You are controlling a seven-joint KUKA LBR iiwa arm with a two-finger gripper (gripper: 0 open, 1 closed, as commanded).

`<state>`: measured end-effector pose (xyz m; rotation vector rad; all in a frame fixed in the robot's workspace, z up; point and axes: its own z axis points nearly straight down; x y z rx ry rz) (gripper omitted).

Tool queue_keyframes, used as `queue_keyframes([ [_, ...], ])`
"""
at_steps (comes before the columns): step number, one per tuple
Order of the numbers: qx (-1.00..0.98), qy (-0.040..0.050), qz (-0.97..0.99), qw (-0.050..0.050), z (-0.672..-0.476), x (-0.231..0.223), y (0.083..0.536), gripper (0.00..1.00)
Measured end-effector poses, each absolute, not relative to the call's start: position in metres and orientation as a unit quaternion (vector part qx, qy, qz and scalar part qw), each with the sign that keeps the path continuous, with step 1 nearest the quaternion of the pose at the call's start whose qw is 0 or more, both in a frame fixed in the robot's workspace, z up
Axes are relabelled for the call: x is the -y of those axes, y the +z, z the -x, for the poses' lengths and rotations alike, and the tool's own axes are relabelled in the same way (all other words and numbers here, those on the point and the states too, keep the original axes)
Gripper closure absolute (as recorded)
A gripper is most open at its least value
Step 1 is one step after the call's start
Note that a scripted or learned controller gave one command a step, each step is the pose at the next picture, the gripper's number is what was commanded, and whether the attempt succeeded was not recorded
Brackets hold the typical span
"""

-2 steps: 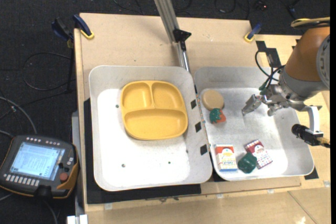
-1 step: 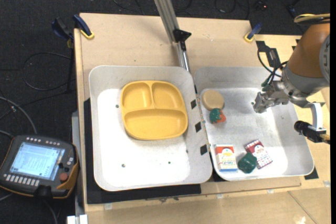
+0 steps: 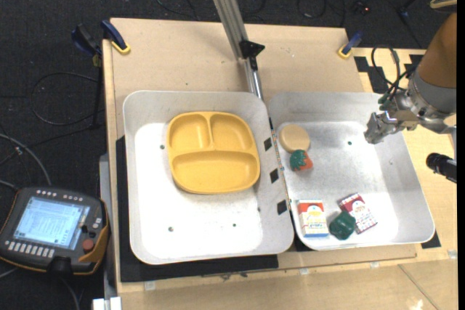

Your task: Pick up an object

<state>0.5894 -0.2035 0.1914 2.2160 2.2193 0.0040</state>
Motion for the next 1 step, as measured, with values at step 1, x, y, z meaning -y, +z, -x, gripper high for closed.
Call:
queue_keyframes([
  [1,-0.708,0.0015,-0.706,0.003,-0.5929,0.1999,0.2353,1.00],
])
